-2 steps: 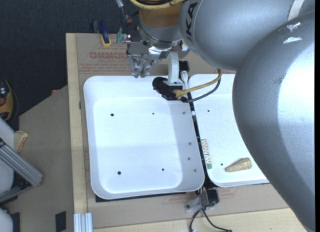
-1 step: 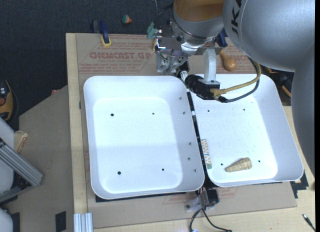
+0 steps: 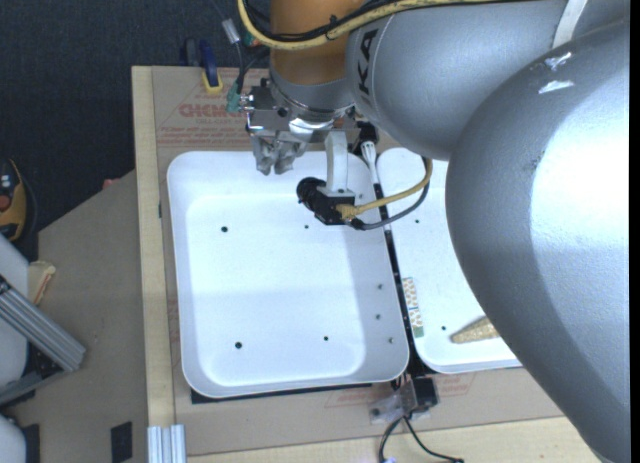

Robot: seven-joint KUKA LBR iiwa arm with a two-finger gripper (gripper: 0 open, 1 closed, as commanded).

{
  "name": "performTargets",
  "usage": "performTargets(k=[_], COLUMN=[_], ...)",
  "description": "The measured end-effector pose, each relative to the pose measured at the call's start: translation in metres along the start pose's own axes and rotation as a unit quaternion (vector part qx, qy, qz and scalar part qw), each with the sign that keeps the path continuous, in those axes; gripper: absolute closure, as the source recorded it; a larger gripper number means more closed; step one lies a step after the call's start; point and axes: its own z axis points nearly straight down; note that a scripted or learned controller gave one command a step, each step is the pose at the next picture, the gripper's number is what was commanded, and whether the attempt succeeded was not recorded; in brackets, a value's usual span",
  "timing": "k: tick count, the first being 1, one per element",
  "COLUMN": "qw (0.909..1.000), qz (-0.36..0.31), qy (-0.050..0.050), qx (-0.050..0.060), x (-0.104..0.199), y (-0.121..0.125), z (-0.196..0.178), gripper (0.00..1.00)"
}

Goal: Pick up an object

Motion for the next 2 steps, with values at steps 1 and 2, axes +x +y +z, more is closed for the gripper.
performTargets(k=[1, 2], qw=[1.0, 1.0], qz=[0.003, 0.0], qy=[0.001, 0.0], qx=[-0.007, -0.004], x=[-0.022, 0.025], y=[-0.024, 0.009], z=[-0.068, -0.001], gripper=[1.0, 1.0])
